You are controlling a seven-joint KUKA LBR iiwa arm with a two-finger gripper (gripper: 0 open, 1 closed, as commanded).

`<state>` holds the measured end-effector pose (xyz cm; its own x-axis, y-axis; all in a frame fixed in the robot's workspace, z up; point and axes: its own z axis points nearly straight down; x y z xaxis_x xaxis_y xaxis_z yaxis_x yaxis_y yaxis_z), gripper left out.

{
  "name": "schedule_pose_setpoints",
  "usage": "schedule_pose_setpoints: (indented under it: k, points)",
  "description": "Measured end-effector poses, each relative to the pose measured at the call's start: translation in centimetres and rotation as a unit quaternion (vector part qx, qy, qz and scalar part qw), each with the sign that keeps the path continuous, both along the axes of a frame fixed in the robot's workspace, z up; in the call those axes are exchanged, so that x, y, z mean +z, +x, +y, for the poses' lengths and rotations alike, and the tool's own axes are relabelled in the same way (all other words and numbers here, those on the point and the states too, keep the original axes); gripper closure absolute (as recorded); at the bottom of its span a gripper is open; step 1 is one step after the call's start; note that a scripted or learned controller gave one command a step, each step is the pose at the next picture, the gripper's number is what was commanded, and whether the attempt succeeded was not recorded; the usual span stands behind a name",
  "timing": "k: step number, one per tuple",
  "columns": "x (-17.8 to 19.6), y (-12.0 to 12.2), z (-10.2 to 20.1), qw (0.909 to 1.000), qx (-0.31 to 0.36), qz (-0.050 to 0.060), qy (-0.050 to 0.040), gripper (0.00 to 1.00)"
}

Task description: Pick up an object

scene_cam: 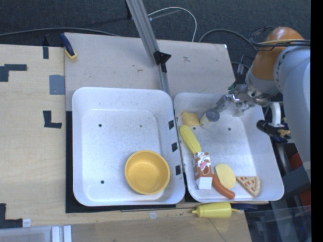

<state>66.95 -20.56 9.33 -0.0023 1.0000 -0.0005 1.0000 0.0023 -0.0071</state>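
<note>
You see a metal pole (146, 32) crossing the bench, a yellow bowl (147, 172) in the left bin (86, 135), and corn (190, 138) with other toy food in the right bin (262, 155), where the gripper (209, 117), grip unclear, hovers.

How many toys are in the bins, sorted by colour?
Yellow: 4 — bowl, corn, round piece, small lump
Red and white: 1 — carton
Red-orange: 1 — sausage
Orange-tan: 1 — pizza slice
Total: 7
</note>
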Motion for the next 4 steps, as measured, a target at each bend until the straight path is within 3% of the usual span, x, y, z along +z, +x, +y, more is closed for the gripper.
schedule_pose_setpoints:
  k: [1,3,4]
  points:
    - [1.0,0.0,0.1,1.0000,0.001,0.000,0.0001,1.00]
    - [11.0,-0.5,-0.1,1.0000,0.000,-0.006,-0.0003,1.00]
    - [10.3,-2.4,4.8,1.0000,0.001,-0.002,0.0007,1.00]
